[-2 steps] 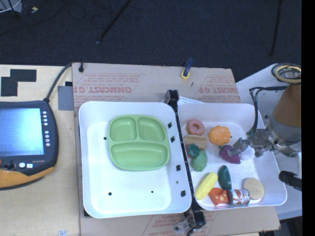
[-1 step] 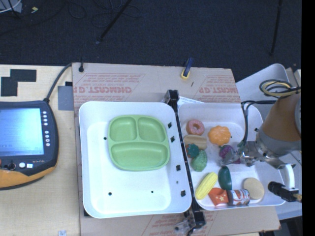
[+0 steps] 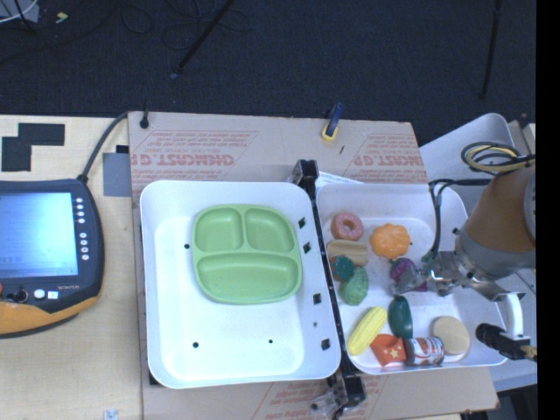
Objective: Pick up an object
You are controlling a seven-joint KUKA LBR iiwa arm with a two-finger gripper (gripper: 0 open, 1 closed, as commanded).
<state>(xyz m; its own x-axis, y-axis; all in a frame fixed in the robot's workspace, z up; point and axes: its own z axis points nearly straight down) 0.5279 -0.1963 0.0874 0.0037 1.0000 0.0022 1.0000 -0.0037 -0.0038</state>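
Observation:
The right white bin [image 3: 455,226] holds several toy foods: a pink donut [image 3: 347,227], an orange fruit [image 3: 390,241], a beige bun [image 3: 346,251], a teal piece [image 3: 342,269], a green piece [image 3: 355,286], a purple piece [image 3: 403,273], a yellow corn cob [image 3: 367,329], a dark green vegetable [image 3: 401,316], a red piece [image 3: 388,350], a small can [image 3: 425,350] and a tan round piece [image 3: 451,334]. My gripper [image 3: 426,276] is low in this bin, right beside the purple piece on its right side. Whether it touches that piece is unclear.
The left white bin [image 3: 166,322] carries a light green divided plate [image 3: 246,254]. A black divider [image 3: 317,269] separates the bins. A teach pendant [image 3: 44,252] lies on the bench at far left. The grey arm [image 3: 499,226] with its cables covers the right bin's right edge.

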